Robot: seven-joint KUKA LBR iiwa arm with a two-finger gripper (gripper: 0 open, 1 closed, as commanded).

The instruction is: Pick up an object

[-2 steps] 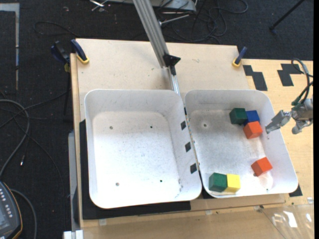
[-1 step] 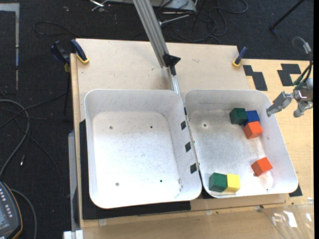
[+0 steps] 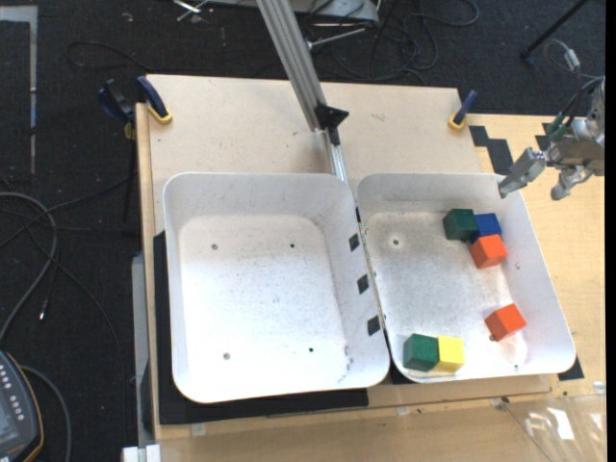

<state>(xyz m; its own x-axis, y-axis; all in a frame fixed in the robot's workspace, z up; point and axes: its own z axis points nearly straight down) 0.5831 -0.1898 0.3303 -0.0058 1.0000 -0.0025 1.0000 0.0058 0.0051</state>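
The right bin (image 3: 539, 258) holds several small blocks. A dark green block (image 3: 460, 224), a blue block (image 3: 487, 224) and an orange block (image 3: 489, 250) are clustered near its far right corner. Another orange block (image 3: 505, 321) lies near the front right wall. A green block (image 3: 421, 351) and a yellow block (image 3: 449, 353) sit side by side at the front edge. My gripper (image 3: 541, 175) hangs at the right, above and outside the right bin's far corner, with its two fingers spread open and nothing between them.
The left bin (image 3: 192, 258) sits beside the right one on the wooden bench. A slanted metal pole (image 3: 294, 51) rises from the bench behind the bins. Clamps (image 3: 154, 99) sit at the bench's far corners.
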